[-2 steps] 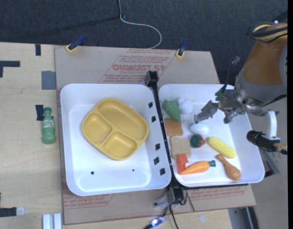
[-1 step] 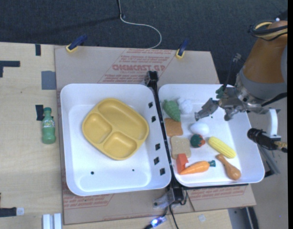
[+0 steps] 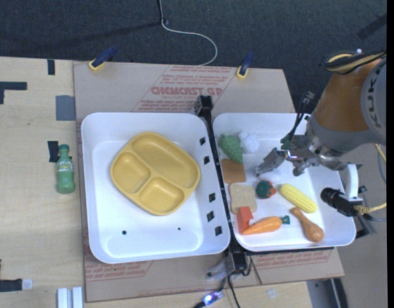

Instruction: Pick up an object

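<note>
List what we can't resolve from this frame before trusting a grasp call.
- Gripper state: camera view, small and seen from above at a slant; no telling if anything is held.
- White object in the right bin: washed out against the bin floor, identity unclear.
- Arm: cut off by the right edge.
- Green bottle label: too small to read.
- Right bin's far right wall: partly hidden by the arm.
</note>
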`<action>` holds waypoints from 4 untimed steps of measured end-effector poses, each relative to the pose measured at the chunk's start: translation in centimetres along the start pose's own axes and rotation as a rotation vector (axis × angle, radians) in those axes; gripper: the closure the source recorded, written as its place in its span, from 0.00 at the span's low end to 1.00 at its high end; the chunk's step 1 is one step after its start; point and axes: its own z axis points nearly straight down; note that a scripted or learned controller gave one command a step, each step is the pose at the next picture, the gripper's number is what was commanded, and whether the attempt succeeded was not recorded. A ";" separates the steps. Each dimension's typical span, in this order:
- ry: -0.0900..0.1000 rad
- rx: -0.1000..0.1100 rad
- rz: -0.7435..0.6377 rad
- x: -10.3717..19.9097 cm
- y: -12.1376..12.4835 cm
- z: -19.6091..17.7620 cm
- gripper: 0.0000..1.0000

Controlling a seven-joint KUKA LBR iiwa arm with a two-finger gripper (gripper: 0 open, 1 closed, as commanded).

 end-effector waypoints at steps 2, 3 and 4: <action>0.000 -0.001 -0.001 -0.1 0.0 9.7 0.00; 0.001 -0.003 -0.002 -0.1 0.0 8.4 1.00; -0.001 -0.010 0.000 -0.9 -0.3 2.7 1.00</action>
